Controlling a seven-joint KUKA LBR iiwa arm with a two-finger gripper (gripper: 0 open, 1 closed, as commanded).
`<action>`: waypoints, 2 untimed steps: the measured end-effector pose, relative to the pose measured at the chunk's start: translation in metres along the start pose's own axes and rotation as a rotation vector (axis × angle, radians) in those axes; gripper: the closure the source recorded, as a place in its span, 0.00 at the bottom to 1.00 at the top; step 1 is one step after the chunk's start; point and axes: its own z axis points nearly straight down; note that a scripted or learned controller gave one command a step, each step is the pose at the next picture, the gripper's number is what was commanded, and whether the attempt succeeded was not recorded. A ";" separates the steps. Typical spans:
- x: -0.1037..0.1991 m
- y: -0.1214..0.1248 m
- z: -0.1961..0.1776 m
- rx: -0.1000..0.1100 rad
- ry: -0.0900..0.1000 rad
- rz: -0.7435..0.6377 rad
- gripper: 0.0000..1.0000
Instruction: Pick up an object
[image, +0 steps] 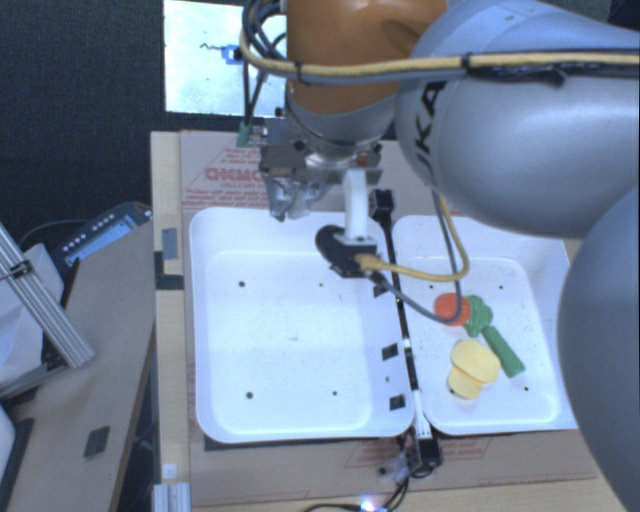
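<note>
I see three toys (475, 340) clustered in right bin (530, 275), maybe touching; gripper (292, 200) over left bin's (290, 340) far rim.

Red block lettering on the brown cardboard sheet (215, 180) behind the left bin, partly hidden by the arm; visible part looks like "CHEM", with a smaller red line beneath, too blurred to read. More faint red print on the same cardboard along the front edge below the bins, illegible. Part of a large dark letter, perhaps a "K", on the grey arm casing (520, 130), cut off by the curve of the housing. No numbers readable anywhere.
</note>
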 end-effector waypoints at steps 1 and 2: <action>0.000 -0.050 -0.174 -0.032 0.013 -0.006 1.00; -0.048 0.004 -0.170 -0.020 0.004 0.003 1.00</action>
